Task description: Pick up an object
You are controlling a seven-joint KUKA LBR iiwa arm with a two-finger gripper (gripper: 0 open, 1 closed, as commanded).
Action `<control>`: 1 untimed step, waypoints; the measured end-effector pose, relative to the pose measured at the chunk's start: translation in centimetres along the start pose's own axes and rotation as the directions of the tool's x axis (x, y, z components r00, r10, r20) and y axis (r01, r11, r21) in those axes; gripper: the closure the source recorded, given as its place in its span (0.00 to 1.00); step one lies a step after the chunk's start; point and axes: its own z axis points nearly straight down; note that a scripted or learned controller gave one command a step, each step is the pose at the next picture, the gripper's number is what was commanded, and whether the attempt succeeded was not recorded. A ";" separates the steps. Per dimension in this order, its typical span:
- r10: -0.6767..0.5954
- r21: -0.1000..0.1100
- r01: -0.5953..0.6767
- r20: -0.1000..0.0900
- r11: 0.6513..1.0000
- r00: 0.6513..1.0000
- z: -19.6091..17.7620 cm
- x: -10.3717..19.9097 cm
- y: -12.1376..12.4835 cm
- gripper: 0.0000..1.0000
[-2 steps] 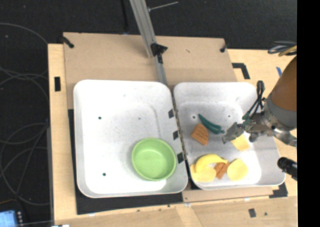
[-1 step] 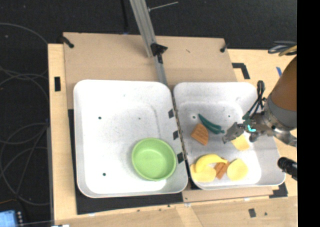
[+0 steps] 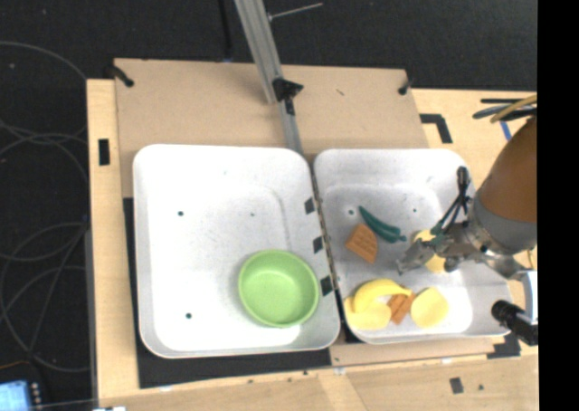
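Note:
My gripper (image 3: 418, 257) hangs low over the right bin (image 3: 389, 169), near its middle right, reaching in from the right. A small yellow object (image 3: 436, 263) lies right under or against it, partly hidden by the gripper. To its left lie an orange block (image 3: 363, 243) and a teal curved piece (image 3: 381, 225). In front of it sit a yellow banana-like object (image 3: 371, 297), a small orange piece (image 3: 398, 308) and a round yellow object (image 3: 430, 307). Nothing is visibly lifted off the bin floor.
The left bin (image 3: 199, 201) holds a green bowl (image 3: 278, 287) at its front right corner. A metal pole (image 3: 258, 24) rises behind the bins. The arm's grey body and orange band (image 3: 511, 183) stand over the right bin's right edge.

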 end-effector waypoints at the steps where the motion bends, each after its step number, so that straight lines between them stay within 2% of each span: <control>1: 0.000 0.000 0.000 0.000 1.000 1.000 4.3 -0.4 0.3 0.00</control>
